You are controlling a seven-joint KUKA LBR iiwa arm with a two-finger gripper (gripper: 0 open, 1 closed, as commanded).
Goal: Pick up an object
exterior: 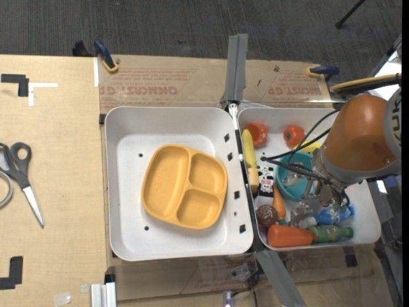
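Note:
The right bin (pixel 268 115) holds several toy foods. At the back lie two red-orange tomatoes (pixel 257 133) (pixel 294 135), and a yellow banana (pixel 249 160) lies along the left wall. A teal bowl (pixel 293 179) sits in the middle. Near the front are an orange carrot (pixel 279 204), a dark red piece (pixel 265 215), a red-orange pepper (pixel 289 236), a green cucumber (pixel 333 234) and a blue piece (pixel 332 217). My gripper (pixel 312 206) reaches down into the front of this bin, just right of the carrot and above the pepper. The wrist and cables hide its tips.
The left bin (pixel 121 190) holds a yellow-orange divided plate (pixel 184 187). Scissors (pixel 22 178) lie on the bench at far left. A grey bar (pixel 236 69) stands behind the bins' shared wall. The arm's orange band (pixel 358 133) overhangs the right bin's right side.

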